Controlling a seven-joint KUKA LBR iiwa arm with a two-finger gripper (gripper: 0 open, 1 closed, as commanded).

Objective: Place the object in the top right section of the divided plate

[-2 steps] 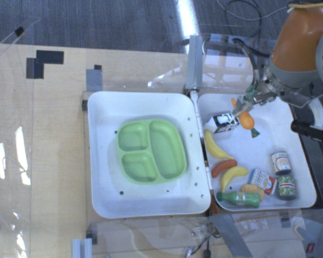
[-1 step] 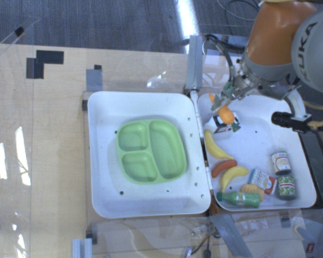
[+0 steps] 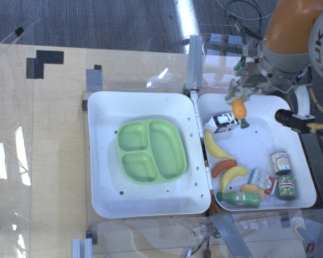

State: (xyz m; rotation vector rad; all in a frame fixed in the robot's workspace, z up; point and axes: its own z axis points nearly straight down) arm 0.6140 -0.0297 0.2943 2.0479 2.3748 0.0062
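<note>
On the left, the wooden bench (image 3: 37,144) lies bare apart from a few dark marks near its far edge. Next comes the left bin (image 3: 97,198), and in its middle sits the green divided plate (image 3: 151,150) with three sections, none of them holding anything.

Across the grey divider, the right bin (image 3: 307,198) is crowded. A banana (image 3: 215,147) lies along its left wall, with a red sausage (image 3: 224,167) just below it and a second banana (image 3: 232,177) curling beside that. A green bottle (image 3: 240,199) lies on its side at the near edge. A small black and white toy (image 3: 224,121) sits near the far left corner. Further right are a bright snack packet (image 3: 260,181) and two small cans (image 3: 280,162), one behind the other.

Above the far part of this bin hangs the gripper (image 3: 241,92), and a carrot (image 3: 238,110), orange with a green tip, sits between its fingers, lifted over the bin, well apart from the plate.
</note>
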